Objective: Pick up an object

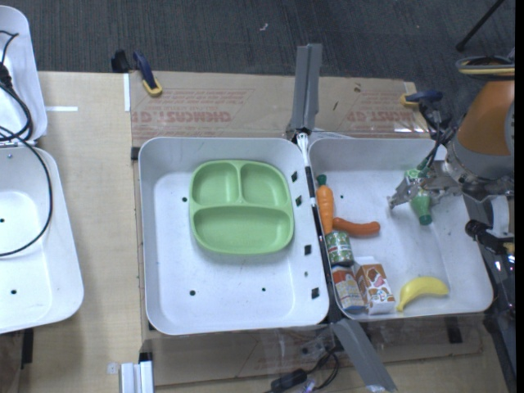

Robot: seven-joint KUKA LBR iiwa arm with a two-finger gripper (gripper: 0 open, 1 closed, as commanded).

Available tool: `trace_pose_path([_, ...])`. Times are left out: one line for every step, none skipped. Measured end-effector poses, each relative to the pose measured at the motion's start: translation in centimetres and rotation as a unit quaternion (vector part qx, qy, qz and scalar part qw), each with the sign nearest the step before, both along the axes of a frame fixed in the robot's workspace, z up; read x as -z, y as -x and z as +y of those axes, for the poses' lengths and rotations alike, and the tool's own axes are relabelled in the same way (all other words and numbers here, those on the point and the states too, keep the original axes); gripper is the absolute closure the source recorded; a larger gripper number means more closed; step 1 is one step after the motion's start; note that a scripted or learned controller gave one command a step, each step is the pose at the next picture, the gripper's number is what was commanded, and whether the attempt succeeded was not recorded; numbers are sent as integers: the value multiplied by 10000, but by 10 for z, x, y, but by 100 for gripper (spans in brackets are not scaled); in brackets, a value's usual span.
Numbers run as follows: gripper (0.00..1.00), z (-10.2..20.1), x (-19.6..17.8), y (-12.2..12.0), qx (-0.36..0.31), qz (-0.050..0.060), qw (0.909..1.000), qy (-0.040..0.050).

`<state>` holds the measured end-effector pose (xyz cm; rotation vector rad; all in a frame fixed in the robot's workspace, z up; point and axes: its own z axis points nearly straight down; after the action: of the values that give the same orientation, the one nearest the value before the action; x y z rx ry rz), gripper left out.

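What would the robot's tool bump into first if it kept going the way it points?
Probably the small green bottle right at the tool, which reaches down and left into the right white bin. Whether they already touch is unclear; beyond lies the bin's floor.

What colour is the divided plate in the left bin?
The plate is light green, seen clearly in the camera view.

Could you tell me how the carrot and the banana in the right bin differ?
The carrot is orange with a green top; the banana is yellow. The carrot lies straight along the bin's left wall, pointing up the view, while the banana curves near the front right corner. Both lie flat in the right bin, away from the gripper.
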<state>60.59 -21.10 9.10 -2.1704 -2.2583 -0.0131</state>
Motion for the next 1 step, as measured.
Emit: trace_pose_path([0,-3,-52,-24,1434,-15,9896,68])
